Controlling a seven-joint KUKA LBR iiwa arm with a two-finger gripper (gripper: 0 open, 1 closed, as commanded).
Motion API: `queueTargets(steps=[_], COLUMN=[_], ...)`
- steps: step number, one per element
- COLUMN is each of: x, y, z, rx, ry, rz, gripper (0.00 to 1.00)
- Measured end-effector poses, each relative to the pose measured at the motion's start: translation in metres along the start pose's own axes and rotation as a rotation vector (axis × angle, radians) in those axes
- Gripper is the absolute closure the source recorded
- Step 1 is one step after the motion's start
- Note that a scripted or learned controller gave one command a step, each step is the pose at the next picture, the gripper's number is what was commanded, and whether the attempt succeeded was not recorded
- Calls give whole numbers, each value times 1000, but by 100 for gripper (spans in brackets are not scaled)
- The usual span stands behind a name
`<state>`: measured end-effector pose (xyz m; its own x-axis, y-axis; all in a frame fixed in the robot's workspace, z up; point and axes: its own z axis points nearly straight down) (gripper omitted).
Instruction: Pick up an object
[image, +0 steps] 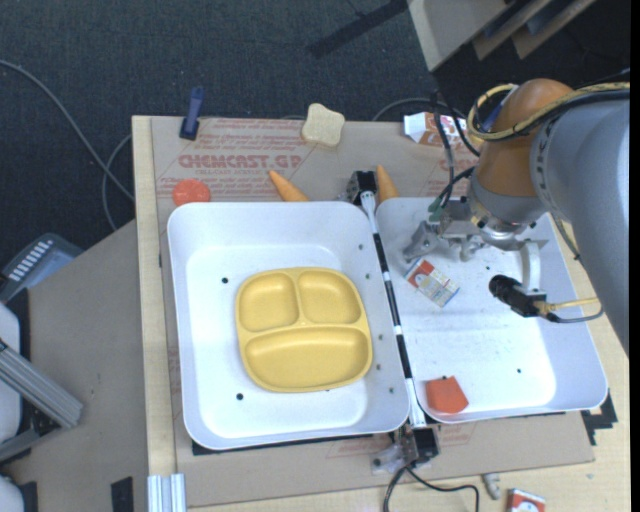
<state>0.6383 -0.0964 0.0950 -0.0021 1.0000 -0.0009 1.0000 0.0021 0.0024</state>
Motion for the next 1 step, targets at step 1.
queueTargets(steps=[1], x=[-4], y=[-18], z=[10], rx=[4], ry=[1], rz=[2], gripper=[0])
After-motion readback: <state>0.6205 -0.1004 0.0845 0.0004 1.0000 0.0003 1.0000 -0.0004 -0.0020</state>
